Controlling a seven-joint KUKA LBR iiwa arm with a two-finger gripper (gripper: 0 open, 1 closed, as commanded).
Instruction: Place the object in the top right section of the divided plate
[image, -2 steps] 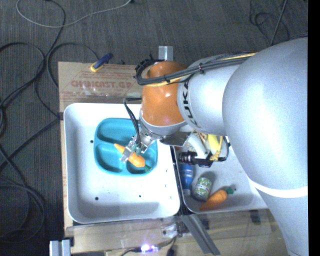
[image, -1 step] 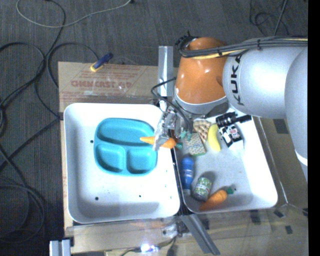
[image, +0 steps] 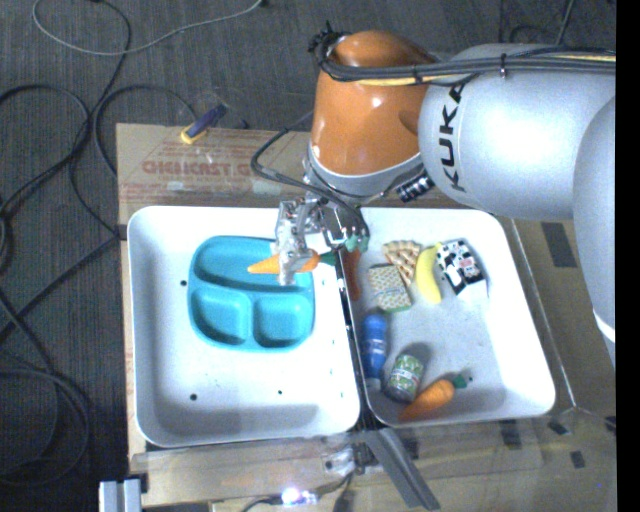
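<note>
**Carrot in the claw over the plate's upper right**

On the tabletop, the left bin (image: 160, 400) holds a blue divided plate (image: 225, 320), with one wide section along the top and two smaller ones below. Over the plate's upper right part hangs the claw (image: 293, 262), its metal fingers pointing down and pinching a small orange carrot (image: 268, 265). The carrot lies crosswise between the fingers, its thin tip sticking out to the left over the top section and its thicker end showing at the claw's right side near the plate's rim. Whether the carrot touches the plate cannot be told.

Further right, the right bin (image: 520, 380) carries a blue bottle (image: 374, 343), a green can (image: 405, 374), a second carrot (image: 432, 396) near the front wall, a waffle (image: 403, 257), a banana (image: 428, 274) and a black-and-white piece (image: 462, 265). The arm (image: 520, 130) fills the upper right, its orange band (image: 365, 100) right above the claw.
</note>
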